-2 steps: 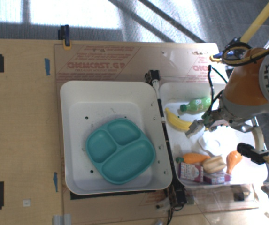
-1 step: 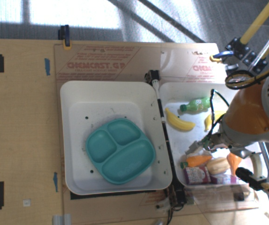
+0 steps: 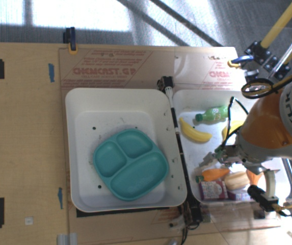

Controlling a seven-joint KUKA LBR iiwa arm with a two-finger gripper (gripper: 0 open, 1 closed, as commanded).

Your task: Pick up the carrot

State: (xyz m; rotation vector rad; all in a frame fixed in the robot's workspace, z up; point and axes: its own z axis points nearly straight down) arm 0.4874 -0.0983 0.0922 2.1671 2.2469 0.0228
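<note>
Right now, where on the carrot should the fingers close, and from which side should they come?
Probably on the carrot's exposed left half, coming straight down from above. It lies flat, roughly left to right, in the right bin, so the fingers should close across its narrow width. A bread roll crowds its right end and a purple packet sits just in front.

A tan cardboard-covered bench [image 3: 23,152] sits below a grey ribbed floor [image 3: 151,14] streaked with bright light.

Two white bins: left bin [image 3: 79,137], right bin [image 3: 207,98]. One teal divided plate [image 3: 130,163], three compartments. One banana [image 3: 194,132]. One green bottle [image 3: 212,114]. One carrot [image 3: 214,174]. One bread roll [image 3: 237,180]. One purple packet [image 3: 213,190].
</note>
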